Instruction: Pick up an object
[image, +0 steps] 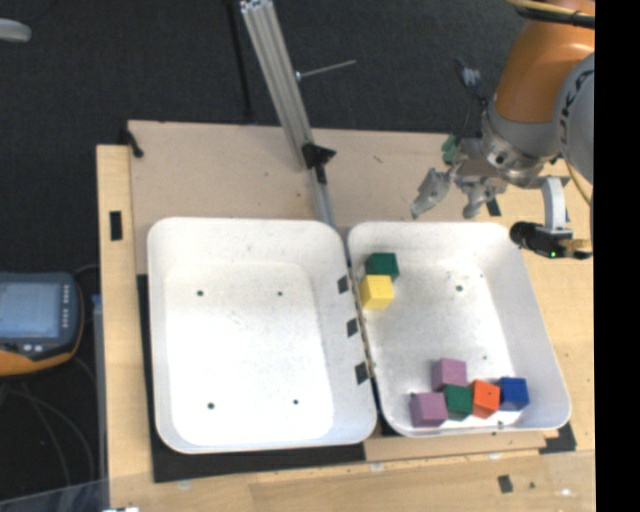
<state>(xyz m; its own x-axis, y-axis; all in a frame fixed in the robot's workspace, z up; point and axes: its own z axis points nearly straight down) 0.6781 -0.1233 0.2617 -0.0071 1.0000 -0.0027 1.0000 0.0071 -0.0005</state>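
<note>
Above the right bin (535, 300), at its twelve o'clock rim, we are finding the gripper (455, 198) hovering with fingers apart, gripping nothing. Blocks are lying untouched: green block (381, 264) and yellow block (377, 291) at ten o'clock, others at six. Pickup is remaining undone.

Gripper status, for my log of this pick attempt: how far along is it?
Done: nothing looks picked yet. The gripper hangs open above the far rim of the right bin, with nothing between its fingers. In hand: at most the approach. Left: descending, closing on and lifting one block; the green block and yellow block sit by the bin's left wall, and the other blocks cluster at its near edge.
</note>
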